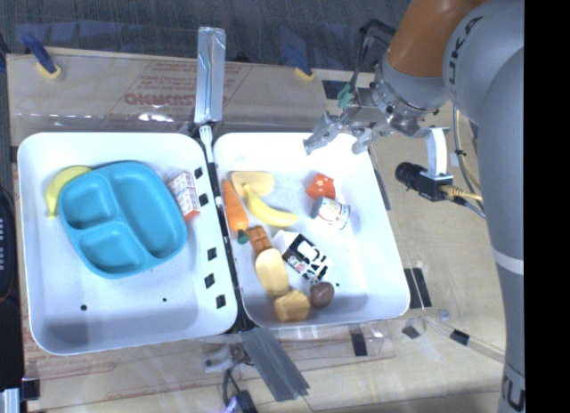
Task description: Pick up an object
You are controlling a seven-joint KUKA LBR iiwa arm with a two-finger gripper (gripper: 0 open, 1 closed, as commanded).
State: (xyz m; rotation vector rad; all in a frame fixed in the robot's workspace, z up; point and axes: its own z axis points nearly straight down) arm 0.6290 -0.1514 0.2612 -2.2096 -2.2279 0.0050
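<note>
Upper right of the frame, above the right bin's far rim: jaws spread open, nothing between them, poised over the clutter, likely lining up a descent. Nearest candidates sit just below: a red block touching a small white cylinder. Centre holds a curved yellow banana, tapered orange carrot, rounded tan pieces. Left bin carries a smooth blue compartment plate

Two bins side by side on the bench.
A tray lies in the left bin; the right bin holds a carrot, left of a banana.
</note>
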